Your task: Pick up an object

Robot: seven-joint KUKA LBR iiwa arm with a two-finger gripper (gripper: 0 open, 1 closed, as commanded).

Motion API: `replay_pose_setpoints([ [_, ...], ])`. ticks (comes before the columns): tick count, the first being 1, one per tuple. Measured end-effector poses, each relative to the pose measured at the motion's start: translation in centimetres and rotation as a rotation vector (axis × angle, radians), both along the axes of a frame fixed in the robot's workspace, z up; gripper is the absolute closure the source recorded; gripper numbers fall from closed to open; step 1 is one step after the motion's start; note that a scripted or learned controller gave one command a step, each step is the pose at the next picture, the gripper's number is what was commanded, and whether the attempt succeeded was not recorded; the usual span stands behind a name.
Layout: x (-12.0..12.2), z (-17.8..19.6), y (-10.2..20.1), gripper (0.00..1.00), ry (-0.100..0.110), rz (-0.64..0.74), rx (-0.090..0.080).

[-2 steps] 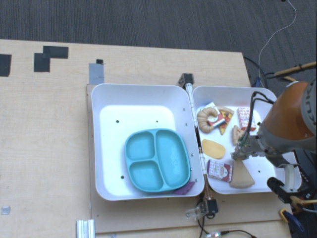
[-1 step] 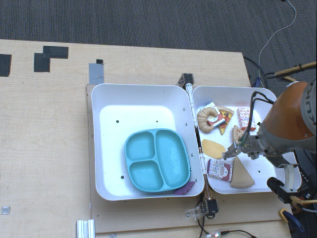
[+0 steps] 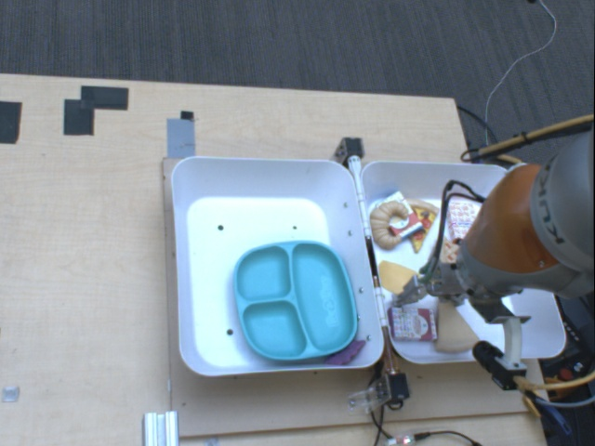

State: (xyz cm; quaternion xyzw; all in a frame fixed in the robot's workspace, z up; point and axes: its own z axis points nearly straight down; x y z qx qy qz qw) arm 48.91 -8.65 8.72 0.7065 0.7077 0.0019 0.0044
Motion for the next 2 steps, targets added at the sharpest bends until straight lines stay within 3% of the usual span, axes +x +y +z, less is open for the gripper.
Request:
replay_pose_setpoints([
  [1,0.25,1.17,0.03,1.0,-0.006,0.002,0.0],
  [2,0.24,1.16,0.04,0.0,-0.006,0.002,0.0],
])
